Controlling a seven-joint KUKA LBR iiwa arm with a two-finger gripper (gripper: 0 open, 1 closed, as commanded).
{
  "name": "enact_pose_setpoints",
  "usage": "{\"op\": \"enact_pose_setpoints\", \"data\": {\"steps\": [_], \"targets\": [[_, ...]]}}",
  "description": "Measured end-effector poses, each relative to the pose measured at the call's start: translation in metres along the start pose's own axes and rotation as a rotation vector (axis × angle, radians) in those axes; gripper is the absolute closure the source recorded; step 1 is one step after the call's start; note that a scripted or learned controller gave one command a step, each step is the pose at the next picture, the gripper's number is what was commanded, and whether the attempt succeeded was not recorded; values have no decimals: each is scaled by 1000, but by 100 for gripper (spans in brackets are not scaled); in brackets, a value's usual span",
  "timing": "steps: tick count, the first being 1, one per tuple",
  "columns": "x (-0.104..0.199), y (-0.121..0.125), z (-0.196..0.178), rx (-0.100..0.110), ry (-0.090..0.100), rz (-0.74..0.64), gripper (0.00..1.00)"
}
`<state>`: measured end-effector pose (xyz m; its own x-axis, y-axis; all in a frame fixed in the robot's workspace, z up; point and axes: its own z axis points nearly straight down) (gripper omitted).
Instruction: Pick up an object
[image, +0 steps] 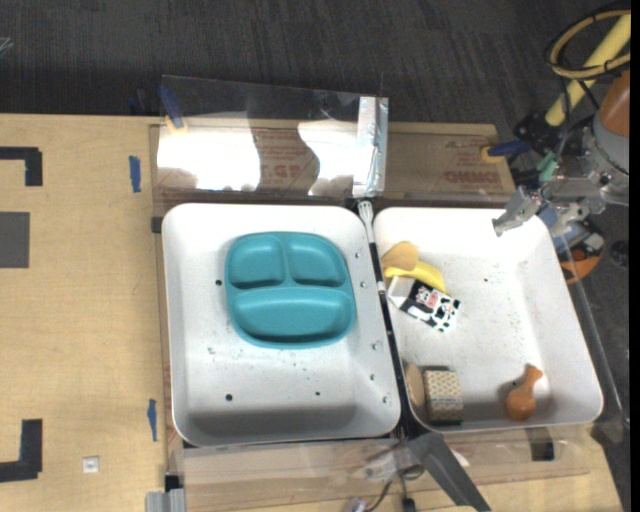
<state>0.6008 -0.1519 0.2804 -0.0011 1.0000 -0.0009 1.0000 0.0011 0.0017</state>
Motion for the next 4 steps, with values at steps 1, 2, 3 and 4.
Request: {"op": "enact_pose_setpoints", "data": {"steps": [1,2,3,4], "targets": [[-64,-14,88,5,2,-240,0],[-71,-4,81,-3,-1,-236,0],[-70,10,39,-6,-3,-415,0],[-71,-55,120,2,3,-681,0]]}}
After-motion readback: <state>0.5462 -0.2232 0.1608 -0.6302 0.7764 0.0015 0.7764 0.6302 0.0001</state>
